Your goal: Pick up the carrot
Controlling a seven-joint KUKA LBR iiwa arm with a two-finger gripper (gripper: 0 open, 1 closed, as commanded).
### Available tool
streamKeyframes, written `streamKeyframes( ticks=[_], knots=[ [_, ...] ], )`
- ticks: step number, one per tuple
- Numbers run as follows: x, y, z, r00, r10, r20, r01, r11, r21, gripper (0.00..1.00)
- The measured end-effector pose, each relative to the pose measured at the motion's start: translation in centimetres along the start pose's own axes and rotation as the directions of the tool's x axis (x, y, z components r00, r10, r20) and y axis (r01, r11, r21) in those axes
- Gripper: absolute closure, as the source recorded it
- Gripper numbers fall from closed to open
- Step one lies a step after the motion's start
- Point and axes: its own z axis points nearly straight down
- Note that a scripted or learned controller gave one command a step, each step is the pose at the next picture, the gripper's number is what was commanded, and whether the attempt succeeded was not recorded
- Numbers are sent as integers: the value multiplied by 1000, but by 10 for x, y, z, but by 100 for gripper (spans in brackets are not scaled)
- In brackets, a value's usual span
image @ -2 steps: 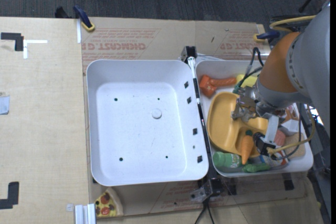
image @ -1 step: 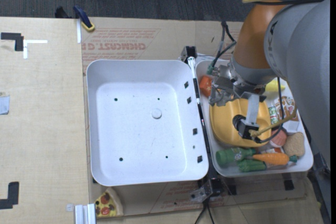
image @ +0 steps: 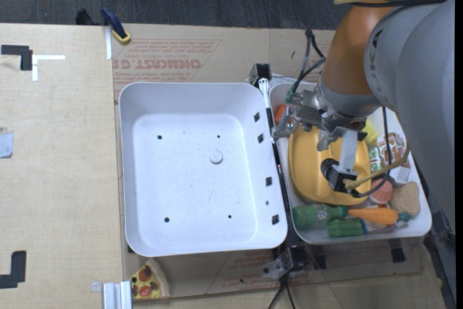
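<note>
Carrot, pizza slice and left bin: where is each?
carrot (image: 372, 214), camera view, middle of its orange body.
pizza slice (image: 147, 283), camera view, its topped face.
left bin (image: 181, 184), camera view, bare floor.

The left bin and the right bin stand side by side on the table. In the right bin, a bowl sits at the left. The carrot lies before the bowl, near the front wall. A bread slice lies just right of the carrot. The arm hangs over the right bin. A pizza slice lies on the table before the left bin.
</note>
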Motion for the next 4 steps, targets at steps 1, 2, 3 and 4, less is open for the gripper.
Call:
streamKeyframes(
  ticks=[1, 2, 3, 4],
  knots=[
    [-109, 35, 80, 1000, 11, 0, -11, 1000, 2, 0],
    [-154, 72, 91, 998, -54, -34, 53, 999, -11, 0],
    [-151, 73, 83, 998, -60, -36, 59, 998, -14, 100],
    [-152, 72, 83, 998, -59, -35, 59, 998, -11, 0]
  ],
)
